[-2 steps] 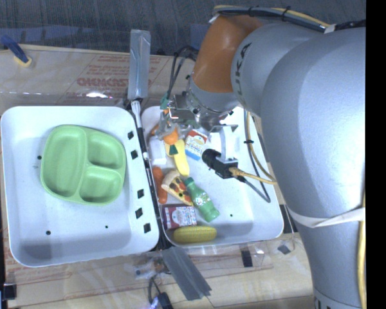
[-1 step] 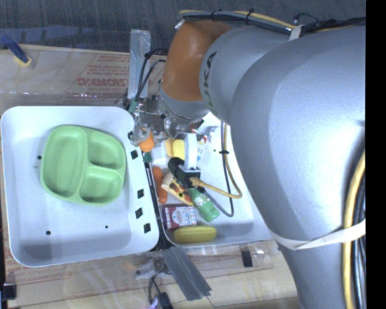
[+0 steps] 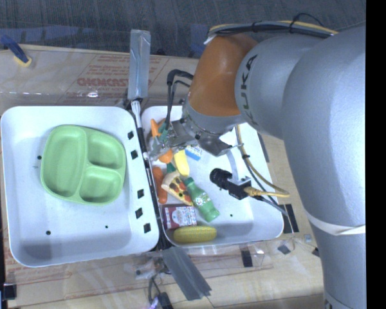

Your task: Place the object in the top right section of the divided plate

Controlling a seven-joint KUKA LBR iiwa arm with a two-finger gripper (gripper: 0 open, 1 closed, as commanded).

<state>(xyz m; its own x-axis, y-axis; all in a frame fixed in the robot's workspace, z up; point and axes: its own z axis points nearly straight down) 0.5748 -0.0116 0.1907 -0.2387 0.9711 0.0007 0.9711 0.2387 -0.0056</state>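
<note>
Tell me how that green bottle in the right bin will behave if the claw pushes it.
The green bottle lies on its side, so its rounded body would probably roll or pivot. It looks like smooth plastic, likely light and a bit slippery. Toys crowd its upper end, so it may nudge them.

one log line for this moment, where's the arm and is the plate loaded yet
arm: over right bin | gripper: down among toy pile | green plate: left bin, nothing on it | step: picking

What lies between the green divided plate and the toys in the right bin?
In the camera view: bare white floor of the left bin, then the two bins' adjoining walls. No object lies between.
</note>
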